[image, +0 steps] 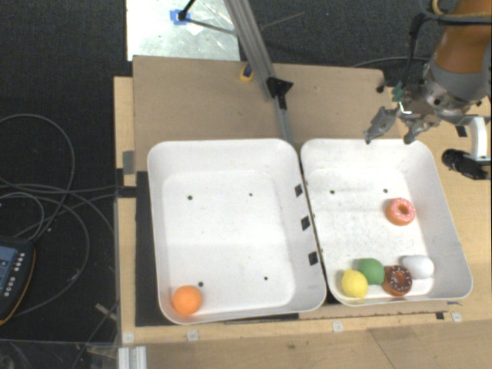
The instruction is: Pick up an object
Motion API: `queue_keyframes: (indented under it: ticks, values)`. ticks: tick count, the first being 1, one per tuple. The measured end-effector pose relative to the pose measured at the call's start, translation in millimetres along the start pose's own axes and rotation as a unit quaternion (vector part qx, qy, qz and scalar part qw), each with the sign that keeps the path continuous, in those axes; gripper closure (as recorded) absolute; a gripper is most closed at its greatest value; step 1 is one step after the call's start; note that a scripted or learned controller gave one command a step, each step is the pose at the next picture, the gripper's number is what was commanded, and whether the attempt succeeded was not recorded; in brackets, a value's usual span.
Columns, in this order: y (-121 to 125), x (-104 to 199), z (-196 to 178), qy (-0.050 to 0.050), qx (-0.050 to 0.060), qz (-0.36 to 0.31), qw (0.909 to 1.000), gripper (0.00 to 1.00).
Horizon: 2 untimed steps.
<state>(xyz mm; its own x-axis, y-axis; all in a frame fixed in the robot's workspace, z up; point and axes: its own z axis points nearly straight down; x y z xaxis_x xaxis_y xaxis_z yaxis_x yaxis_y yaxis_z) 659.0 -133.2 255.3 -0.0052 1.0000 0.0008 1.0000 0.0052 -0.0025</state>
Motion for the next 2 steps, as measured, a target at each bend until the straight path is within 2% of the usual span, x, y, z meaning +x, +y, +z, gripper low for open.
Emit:
queue_keyframes:
  ticks: [1,2]
  values:
    - [1,0,-3,-0.001,-0.002,-0.001,1.0000,0.00]
    - [4,-3,59,0.000,0.000,0.001,1.0000,0.00]
